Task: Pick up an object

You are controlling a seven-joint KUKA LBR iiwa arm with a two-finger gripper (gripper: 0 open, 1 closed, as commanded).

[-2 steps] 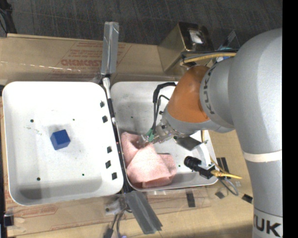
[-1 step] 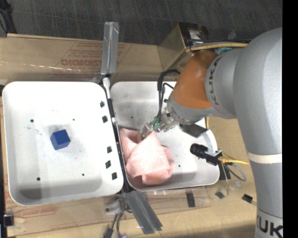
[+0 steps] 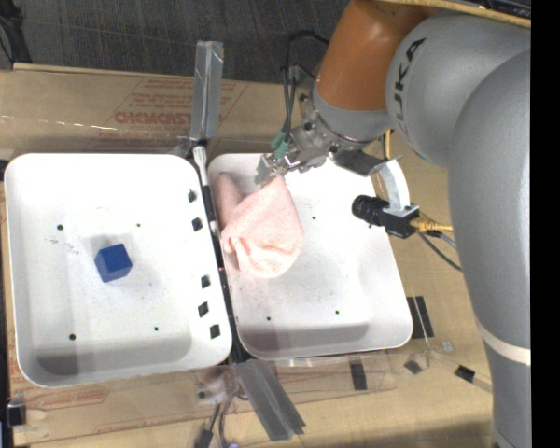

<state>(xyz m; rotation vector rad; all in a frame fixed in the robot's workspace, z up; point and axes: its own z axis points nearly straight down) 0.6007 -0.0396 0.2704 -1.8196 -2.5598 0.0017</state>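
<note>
gripper (image 3: 278, 163): pinched on top corner of pink cloth (image 3: 262, 224)
cloth: hangs inside right bin (image 3: 373, 278), by its left wall
blue cube (image 3: 114, 261): left bin (image 3: 37, 213), well apart

You see a pale pink cloth (image 3: 261, 230), a blue cube (image 3: 114, 261), white bins (image 3: 37, 185), and a grey, orange-banded arm (image 3: 429, 73).

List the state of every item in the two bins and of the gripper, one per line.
pink cloth: crumpled, its top corner pinched at the gripper, draped down in the right bin
blue cube: resting alone on the floor of the left bin
gripper: shut on the cloth's top corner
</note>
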